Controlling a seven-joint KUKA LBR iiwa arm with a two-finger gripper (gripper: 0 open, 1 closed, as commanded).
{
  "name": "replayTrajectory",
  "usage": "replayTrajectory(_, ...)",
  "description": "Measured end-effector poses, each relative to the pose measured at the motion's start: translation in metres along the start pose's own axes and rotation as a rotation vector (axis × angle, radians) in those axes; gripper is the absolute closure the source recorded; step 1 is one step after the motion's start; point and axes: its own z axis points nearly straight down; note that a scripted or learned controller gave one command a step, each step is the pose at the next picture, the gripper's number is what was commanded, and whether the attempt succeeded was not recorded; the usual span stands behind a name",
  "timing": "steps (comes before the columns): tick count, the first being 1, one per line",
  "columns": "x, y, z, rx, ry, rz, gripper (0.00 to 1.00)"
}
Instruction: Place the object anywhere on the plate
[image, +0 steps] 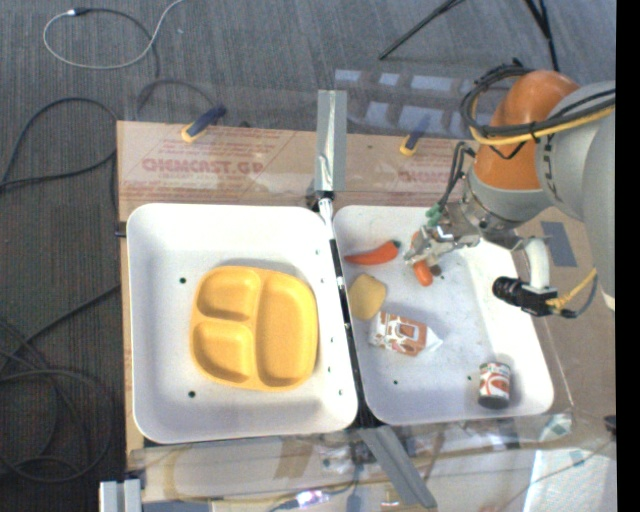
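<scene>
Tabletop with two white bins side by side.
Brown cardboard sheet covers the tabletop, printed red lettering along its far edge. Left bin and right bin sit directly on it, inner walls touching. Two clips, blue and yellow, at the far cardboard edge.
</scene>
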Motion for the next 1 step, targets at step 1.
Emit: replayTrajectory(1,0.1155,-0.0371,-0.0063,0.001,0.003,-0.082,1.0)
